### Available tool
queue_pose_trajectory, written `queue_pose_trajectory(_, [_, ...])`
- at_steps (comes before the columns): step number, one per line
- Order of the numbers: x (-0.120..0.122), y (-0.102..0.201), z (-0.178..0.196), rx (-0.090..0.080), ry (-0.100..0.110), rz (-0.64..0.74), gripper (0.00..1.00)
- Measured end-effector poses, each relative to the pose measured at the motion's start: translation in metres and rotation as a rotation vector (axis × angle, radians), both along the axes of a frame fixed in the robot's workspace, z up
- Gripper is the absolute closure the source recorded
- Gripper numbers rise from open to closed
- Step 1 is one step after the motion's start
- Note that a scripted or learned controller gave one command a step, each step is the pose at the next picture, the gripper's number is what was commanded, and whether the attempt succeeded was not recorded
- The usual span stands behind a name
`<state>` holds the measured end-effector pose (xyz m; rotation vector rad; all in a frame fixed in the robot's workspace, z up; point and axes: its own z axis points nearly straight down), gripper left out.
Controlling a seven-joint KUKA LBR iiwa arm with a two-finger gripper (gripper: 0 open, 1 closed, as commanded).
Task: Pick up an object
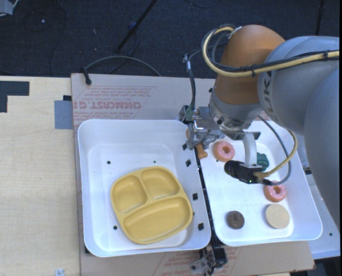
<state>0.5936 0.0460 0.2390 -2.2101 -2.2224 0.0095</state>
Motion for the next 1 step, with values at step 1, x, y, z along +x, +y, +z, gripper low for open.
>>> queue_pose_trajectory(1, [0.006, 0.0534, -0.0177, -0.001, 0.0, 0.0, 1.0])
